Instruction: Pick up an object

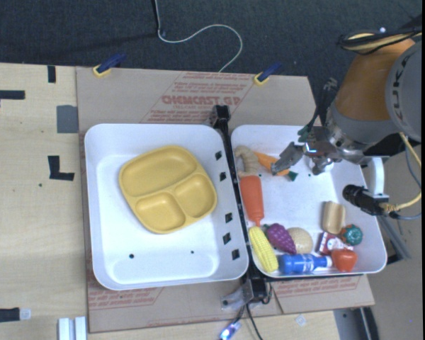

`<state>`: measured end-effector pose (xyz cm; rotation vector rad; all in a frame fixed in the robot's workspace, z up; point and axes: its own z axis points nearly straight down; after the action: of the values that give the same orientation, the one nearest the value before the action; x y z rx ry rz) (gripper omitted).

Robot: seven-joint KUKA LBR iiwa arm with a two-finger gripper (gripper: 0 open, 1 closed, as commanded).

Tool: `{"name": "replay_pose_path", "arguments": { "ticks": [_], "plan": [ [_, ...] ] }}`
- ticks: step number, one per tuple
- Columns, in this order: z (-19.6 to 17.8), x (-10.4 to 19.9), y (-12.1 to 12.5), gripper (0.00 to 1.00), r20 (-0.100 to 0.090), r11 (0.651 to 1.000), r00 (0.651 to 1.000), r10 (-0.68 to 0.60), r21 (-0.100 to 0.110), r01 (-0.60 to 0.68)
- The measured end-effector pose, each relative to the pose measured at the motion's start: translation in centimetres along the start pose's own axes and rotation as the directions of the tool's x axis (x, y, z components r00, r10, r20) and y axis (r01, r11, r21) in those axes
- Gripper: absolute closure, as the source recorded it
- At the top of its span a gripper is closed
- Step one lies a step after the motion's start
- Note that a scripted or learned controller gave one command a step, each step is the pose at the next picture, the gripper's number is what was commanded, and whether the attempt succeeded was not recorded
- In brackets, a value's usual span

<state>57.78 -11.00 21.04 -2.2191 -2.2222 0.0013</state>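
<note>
Several toys crowd the right bin [308, 197], and we see the gripper [298, 160], fingers spread and holding nothing, above its far end just beside a small orange piece [268, 160], so closing may pinch air or nudge it against the wall.

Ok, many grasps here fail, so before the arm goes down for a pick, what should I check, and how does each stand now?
1. End effector over the right bin: ok.
2. Nothing already between its fingers: cannot tell.
3. Orange piece beside it reachable: ok.
4. Carrot lying free along the left wall: ok.
5. Corn, purple toy and blue bottle spaced apart: not ok, crowded.
</note>
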Motion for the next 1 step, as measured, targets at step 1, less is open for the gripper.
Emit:
{"name": "replay_pose_path", "arguments": {
  "ticks": [1],
  "plan": [
    [-0.98, 0.06, 0.01, 1.0, 0.0, 1.0, 1.0, -0.001, 0.001, 0.001]
  ]
}}
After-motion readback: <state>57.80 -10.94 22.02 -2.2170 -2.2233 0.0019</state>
